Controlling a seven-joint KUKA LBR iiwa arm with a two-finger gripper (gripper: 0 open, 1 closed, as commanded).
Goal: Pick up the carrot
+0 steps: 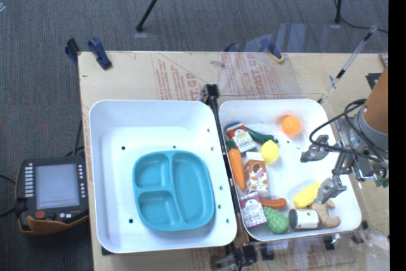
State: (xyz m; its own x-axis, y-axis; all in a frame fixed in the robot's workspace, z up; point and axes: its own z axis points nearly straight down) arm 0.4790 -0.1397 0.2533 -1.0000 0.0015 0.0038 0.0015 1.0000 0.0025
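The carrot (236, 168) is a slim orange piece lying lengthwise along the left side of the right bin (298, 107), next to a printed packet (255, 176). My gripper (322, 171) hangs over the right half of that bin, well to the right of the carrot. It is open, with one finger (314, 152) towards the back and the other (330, 188) nearer the front. Only white bin floor shows between them. The front finger is close to a yellow food piece (306, 195).
Around the carrot lie a second packet (241, 136), a lemon (270, 152), an orange ball (291, 125), a sausage (274, 203), a green vegetable (276, 221) and a can (304, 219). The left bin (114, 124) holds a teal divided plate (172, 189).
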